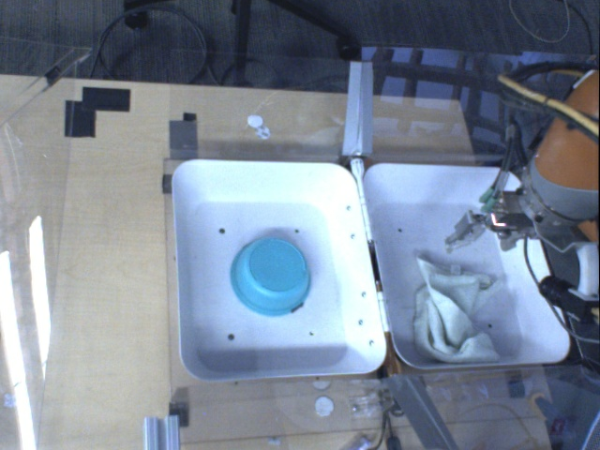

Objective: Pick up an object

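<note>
Two shallow white bins sit side by side on the wooden bench [112, 279]: the left bin [202, 251] holds an upturned blue bowl [271, 276] near its middle, and the right bin [422, 204] holds a crumpled white cloth [450, 312] toward its near side. The grey arm [562, 172] with its orange band reaches in from the right over the right bin. Its gripper [466, 232] hangs just beyond the cloth's far edge, fingers spread apart with nothing between them.
</note>
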`<action>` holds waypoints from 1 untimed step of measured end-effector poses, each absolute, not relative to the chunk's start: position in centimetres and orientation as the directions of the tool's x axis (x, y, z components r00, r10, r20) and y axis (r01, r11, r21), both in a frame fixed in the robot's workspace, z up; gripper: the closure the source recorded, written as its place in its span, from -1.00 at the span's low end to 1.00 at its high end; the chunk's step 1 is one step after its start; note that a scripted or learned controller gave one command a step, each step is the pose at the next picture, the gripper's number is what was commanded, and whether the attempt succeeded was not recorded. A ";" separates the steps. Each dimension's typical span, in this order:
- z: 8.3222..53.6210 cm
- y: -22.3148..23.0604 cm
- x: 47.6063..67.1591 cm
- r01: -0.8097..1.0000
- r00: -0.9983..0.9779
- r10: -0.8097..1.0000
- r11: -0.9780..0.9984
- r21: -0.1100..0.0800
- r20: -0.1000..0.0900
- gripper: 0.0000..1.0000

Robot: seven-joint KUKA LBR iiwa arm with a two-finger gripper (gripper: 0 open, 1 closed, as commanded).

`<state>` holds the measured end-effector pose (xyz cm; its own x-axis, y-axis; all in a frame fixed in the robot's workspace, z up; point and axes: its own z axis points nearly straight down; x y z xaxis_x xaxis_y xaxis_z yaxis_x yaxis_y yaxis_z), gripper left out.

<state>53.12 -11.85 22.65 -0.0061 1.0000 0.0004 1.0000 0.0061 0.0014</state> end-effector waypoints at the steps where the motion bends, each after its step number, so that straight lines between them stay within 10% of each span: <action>1: 31.5 -16.5 50.2 0.997 0.073 0.997 -0.073 0.005 -0.001 -1.00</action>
<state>50.16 -16.53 31.48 0.0732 0.9973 -0.0015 0.9973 -0.0732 0.0053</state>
